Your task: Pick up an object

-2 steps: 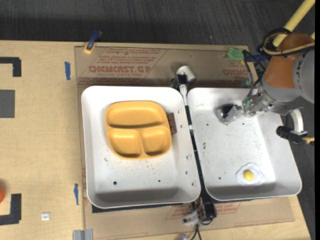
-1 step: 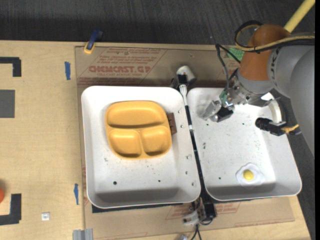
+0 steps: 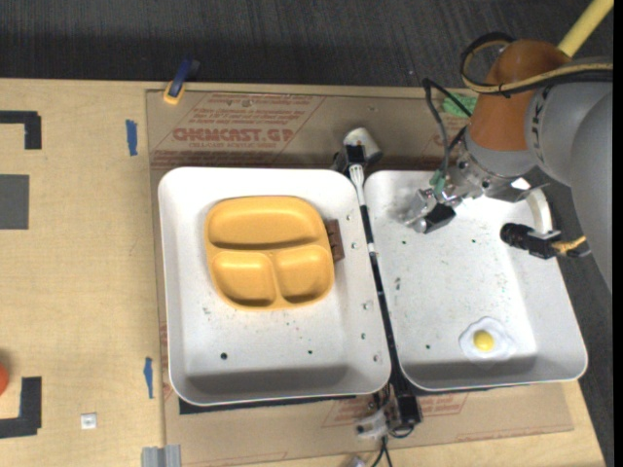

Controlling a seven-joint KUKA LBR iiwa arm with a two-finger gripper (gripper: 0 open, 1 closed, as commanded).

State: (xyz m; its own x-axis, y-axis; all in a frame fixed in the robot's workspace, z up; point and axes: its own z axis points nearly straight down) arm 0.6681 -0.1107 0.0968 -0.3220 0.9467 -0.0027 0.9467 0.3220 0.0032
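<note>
- overhead, at a slant, two shallow white bins sit side by side on a bench.
- the left bin [image 3: 185,358] holds a yellow divided tray [image 3: 270,251], lying flat near its middle. a small brown thing [image 3: 331,241] is tucked against the tray's right edge, too dark to identify.
- the right bin [image 3: 448,280] holds a small fried-egg toy [image 3: 484,340], flat on the floor toward the front right corner. it lies free of the walls, so it is likely easy to reach from above.
- the grey arm [image 3: 574,134] reaches in from the right. its gripper [image 3: 431,210] hangs low over the right bin's far left corner, well apart from the egg.
- no object is seen in its grasp. the gripper is too small and blurred to tell whether its jaws are spread or pressed together.
</note>
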